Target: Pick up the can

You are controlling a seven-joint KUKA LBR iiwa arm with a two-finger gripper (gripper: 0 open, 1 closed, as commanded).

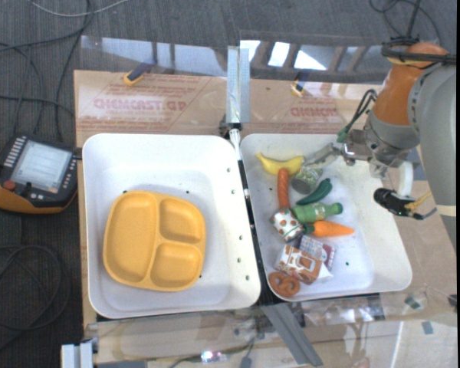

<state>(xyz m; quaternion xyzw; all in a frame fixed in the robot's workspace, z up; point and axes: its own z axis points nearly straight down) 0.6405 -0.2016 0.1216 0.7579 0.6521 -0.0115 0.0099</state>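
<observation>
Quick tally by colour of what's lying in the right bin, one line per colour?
Yellow: 1, the banana
Orange or red: 2, the carrot and the sausage
Green: 3, the bottle, the cucumber and the can
Mixed print: 3, the small round tin, the carton and the pretzel
Total: 9

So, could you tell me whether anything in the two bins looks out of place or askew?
The can lies tipped on its side in the right bin, wedged among a jumble of toy food: banana, carrot, green bottle. The yellow divided tray sits slightly rotated in the left bin. Nothing looks spilled or damaged.
</observation>
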